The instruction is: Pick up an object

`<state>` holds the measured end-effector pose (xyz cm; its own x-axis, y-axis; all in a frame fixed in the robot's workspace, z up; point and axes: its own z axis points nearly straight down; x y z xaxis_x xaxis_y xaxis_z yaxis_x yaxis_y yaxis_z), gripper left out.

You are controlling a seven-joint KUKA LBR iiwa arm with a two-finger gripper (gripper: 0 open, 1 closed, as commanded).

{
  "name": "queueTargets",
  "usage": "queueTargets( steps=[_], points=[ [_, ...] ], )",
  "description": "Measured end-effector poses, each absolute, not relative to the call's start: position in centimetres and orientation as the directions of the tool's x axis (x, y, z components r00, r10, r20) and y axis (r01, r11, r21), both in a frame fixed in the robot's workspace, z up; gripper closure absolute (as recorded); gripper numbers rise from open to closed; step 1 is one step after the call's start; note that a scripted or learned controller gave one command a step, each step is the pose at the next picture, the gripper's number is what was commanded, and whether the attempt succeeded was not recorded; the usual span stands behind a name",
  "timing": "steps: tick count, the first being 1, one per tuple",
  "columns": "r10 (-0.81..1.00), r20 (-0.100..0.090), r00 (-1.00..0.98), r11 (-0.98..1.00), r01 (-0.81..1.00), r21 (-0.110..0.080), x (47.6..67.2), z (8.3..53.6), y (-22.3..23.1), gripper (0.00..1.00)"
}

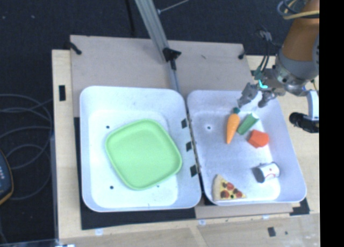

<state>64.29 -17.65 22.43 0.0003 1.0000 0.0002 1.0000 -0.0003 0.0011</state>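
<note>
Camera view is looking down on two white bins sitting side by side. The gripper (256, 97) is hanging over the right bin (215, 106), up near two o'clock in the picture. Its two fingers (247, 96) are spread apart, and nothing is sitting between them. So the robot is not holding anything yet.

Just under the fingers, toward six o'clock from them, an orange carrot (232, 126) is lying in the right bin. A little green block (247, 124) is touching the carrot on its three o'clock side. An orange-red block (258, 139) is resting just below the green one. Lower down, near five o'clock in the bin, a small white and black toy (266, 172) is lying, and a pizza slice (227, 189) is sitting at six o'clock by the bin's edge.

The left bin (91, 106) is holding a green plate (143, 153).

I am thinking the job is only starting. The picking up is all left to do. The carrot and green block are looking like the closest things to grab.
</note>
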Motion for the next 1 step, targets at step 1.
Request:
queueTargets(
  steps=[1],
  points=[
    [1.0,0.0,0.0,0.0,1.0,0.001,64.29,22.43,-17.65,0.0]
  ],
)
